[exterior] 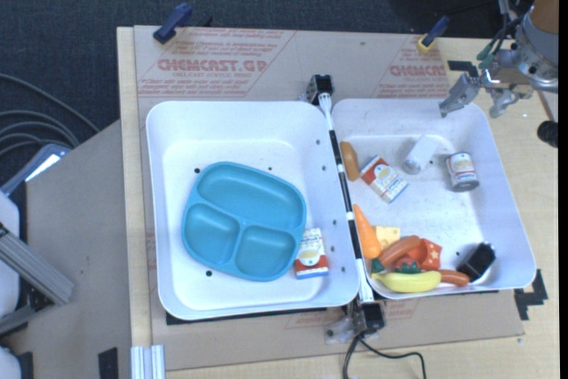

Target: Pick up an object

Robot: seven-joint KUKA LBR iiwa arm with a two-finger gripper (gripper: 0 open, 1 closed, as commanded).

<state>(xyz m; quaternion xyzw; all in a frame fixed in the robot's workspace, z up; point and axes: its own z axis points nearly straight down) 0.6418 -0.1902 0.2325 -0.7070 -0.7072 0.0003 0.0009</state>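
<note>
With our gripper (480,95) spread and holding nothing above the right bin's (510,217) far edge, we judge the next move a descent onto the small can (461,170).

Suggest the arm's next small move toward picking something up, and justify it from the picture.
Probably lower the tool toward the small silver metal can: the tool hovers over the right white bin's far edge, nothing between its open fingers, and the can stands nearby, apart from the other items.

camera: fixed overhead | slanted down | both bins (169,217) framed
</note>
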